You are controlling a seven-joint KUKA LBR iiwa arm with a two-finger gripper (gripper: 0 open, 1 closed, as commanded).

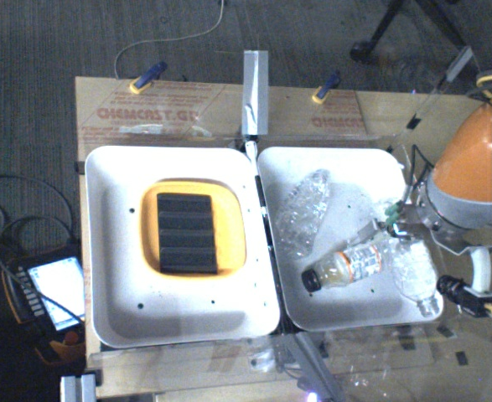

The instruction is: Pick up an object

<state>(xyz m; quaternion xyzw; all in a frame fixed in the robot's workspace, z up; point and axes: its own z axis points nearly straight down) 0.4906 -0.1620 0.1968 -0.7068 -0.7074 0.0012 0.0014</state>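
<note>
We see two smooth, glossy white plastic bins (111,249), crinkled clear plastic bottles (302,209), and a matt yellow-and-black ridged sponge (192,229) at centre left.

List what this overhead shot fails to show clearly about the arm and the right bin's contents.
- Gripper: finger state unreadable in the camera view, lost against clear plastic and hidden under the wrist.
- Arm: cut off by the right edge.
- Crumpled clear bottle: transparent against the white right bin, outline vague.
- Capped bottle: label print too small to read.

Grey arm (455,212) with a rounded orange band (472,159) above its wrist
</note>
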